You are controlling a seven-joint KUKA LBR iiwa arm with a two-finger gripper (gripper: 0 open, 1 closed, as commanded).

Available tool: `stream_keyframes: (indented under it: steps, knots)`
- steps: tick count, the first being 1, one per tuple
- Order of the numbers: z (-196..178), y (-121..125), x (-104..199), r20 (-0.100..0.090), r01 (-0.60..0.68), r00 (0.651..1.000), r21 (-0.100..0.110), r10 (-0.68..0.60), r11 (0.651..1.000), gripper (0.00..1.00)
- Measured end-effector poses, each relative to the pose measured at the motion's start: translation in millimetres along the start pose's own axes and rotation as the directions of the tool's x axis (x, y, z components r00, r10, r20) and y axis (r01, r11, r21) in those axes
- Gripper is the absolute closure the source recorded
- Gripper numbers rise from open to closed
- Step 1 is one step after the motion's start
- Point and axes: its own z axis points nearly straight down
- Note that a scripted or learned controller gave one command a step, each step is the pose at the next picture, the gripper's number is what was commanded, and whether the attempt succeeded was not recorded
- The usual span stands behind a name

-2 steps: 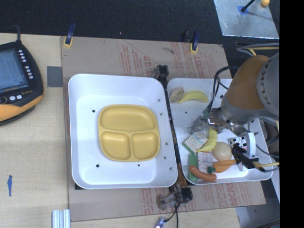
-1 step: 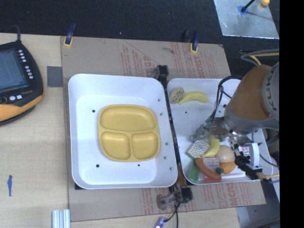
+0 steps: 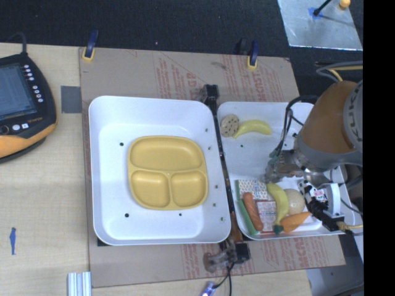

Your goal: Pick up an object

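Left bin [image 3: 105, 165]: a yellow tray [image 3: 167, 171], nothing else. Right bin [image 3: 259, 150]: a cookie [image 3: 230, 125] and a small banana [image 3: 252, 127] at the far end, well apart from the near-end heap of hot dog [image 3: 251, 209], card [image 3: 264, 209], larger banana [image 3: 279, 200], pale ball [image 3: 294, 200] and carrot [image 3: 292, 222]; gripper [image 3: 276, 168] low over the bin's middle, just beyond that heap, nothing visibly held, grip width impossible to tell. Judged so: nothing lifted yet, grasp and lift both left.
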Motion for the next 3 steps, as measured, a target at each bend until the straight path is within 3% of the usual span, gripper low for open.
stream_keyframes:
  steps: [1, 2, 3]
  knots:
    - [0, 0, 0, 0.001, -0.001, 1.000, 0.000, 0.001, 1.000, 0.00]
    - [11, -42, -5, -0.002, -0.005, 1.000, 0.000, 0.005, 1.000, 0.00]
    - [1, -41, -7, -0.001, 0.000, 1.000, 0.001, 0.000, 1.000, 1.00]
